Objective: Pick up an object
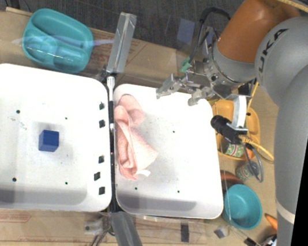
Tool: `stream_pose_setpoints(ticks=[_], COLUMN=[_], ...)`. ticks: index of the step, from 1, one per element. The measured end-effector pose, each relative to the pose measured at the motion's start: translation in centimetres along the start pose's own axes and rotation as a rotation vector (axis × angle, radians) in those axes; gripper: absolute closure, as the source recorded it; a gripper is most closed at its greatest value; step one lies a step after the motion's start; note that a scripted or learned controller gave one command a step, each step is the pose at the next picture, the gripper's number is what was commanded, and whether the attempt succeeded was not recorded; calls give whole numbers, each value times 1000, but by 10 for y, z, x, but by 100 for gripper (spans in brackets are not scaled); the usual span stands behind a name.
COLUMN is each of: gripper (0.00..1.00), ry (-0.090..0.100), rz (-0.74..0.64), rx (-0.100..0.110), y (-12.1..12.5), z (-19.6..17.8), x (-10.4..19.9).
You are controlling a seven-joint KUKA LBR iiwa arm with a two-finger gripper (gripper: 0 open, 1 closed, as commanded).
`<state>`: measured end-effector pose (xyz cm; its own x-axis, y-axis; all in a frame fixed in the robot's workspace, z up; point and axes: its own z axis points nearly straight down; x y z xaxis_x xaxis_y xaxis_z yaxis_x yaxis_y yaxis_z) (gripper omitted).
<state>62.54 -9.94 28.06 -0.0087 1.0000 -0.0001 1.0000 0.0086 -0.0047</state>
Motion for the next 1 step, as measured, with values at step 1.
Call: stream_pose_setpoints(ticks=[1], gripper=[0], ry=[-1], rz=[-95], rx=[1], y=[31], z=[135], x=[-17])
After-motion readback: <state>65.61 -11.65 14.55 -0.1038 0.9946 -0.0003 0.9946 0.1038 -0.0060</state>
